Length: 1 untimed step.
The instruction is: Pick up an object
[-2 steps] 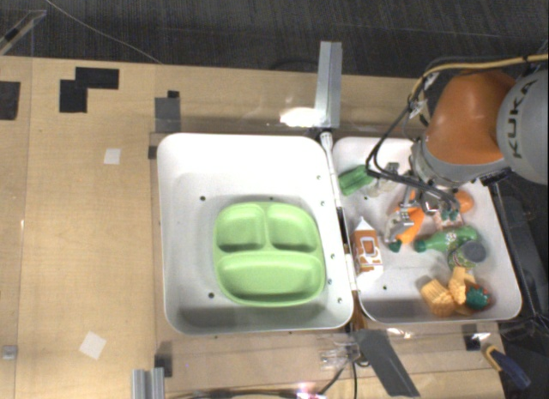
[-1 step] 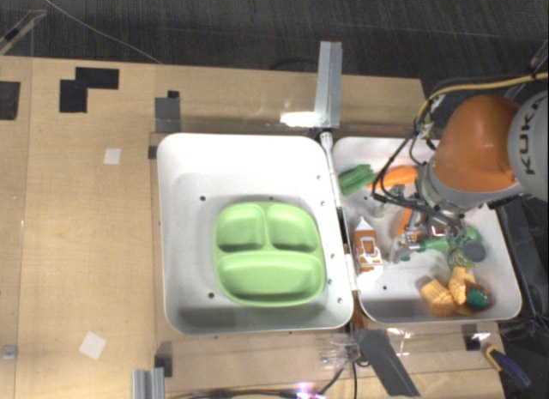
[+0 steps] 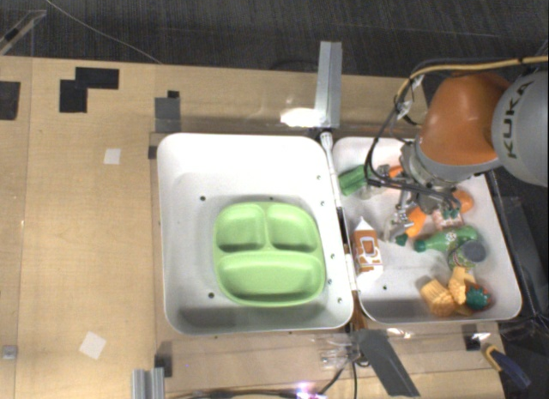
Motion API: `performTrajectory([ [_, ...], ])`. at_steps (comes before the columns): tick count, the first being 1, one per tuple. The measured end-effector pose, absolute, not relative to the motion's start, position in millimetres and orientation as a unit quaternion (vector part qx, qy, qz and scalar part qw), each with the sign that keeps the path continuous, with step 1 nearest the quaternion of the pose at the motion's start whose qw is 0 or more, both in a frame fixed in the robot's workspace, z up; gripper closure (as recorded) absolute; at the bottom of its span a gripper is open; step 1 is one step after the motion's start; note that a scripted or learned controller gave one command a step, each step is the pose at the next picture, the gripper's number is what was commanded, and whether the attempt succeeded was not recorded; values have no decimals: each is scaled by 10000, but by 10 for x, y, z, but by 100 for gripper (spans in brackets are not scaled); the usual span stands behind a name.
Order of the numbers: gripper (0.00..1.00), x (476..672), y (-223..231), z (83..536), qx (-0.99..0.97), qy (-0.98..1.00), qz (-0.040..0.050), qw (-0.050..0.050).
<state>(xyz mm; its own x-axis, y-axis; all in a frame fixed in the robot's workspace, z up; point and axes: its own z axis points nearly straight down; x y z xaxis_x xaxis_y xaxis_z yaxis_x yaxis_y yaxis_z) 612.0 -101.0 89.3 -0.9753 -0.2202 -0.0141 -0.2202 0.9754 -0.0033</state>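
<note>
Pincer [image 3: 418,217], its fingers' spread impossible to tell, hangs low in the right bin [image 3: 506,277] among small toys, just over an orange piece [image 3: 418,221] and beside a green toy [image 3: 446,239]. Left of that bin, touching it, the left bin [image 3: 184,217] holds a green tray [image 3: 268,252]. Both sit on a tan wooden table [image 3: 77,243] marked with black squares [image 3: 86,88], and beyond the right bin's far edge lies dark carpet [image 3: 214,3].

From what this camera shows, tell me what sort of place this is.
Probably a robot lab's grasping test bench: a wooden bench bearing two white bins, a green divided tray in the left bin, small toys in the right bin, and the arm's tool over them.
</note>
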Motion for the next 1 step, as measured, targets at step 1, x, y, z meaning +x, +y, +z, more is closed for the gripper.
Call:
performTrajectory([
  [1,0,5879,-1059,899,-887,9960,-6,79],
])
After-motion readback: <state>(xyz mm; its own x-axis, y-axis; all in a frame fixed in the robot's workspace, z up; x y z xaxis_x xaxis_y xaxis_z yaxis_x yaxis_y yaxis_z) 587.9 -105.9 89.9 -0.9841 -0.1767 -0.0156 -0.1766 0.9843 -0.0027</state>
